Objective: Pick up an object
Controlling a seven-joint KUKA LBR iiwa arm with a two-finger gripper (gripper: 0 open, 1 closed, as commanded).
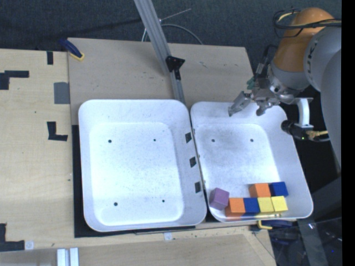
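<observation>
- I see my gripper (249, 108) hanging over the far edge of the right bin (288, 148), with its two fingers (235, 108) spread apart and nothing between them
- The things I could pick all sit in the near corner of that same bin: a purple block (219, 197) to the left, then an orange block (237, 205), a blue block (251, 204), two yellow blocks (272, 204) in a near row, and a second orange block (259, 190) and second blue block (278, 188) just behind them
- From the fingers the cluster lies toward the near side and slightly right, well apart, with bare bin floor between
- The cluster's long axis runs left to right along the near wall; the coloured blocks touch each other, which I judge leaves little room for a finger to slip in
- The purple block stands a little off from the rest, just beside the dividing rim, so I would call it the easiest target
- The left bin (89, 165) sits beside it on the desk (33, 165), and a slanted metal rail (152, 24) crosses at the far side, away from my path
- I see nothing standing between the fingers and the blocks; the near wall and the tight packing are my main worry
</observation>
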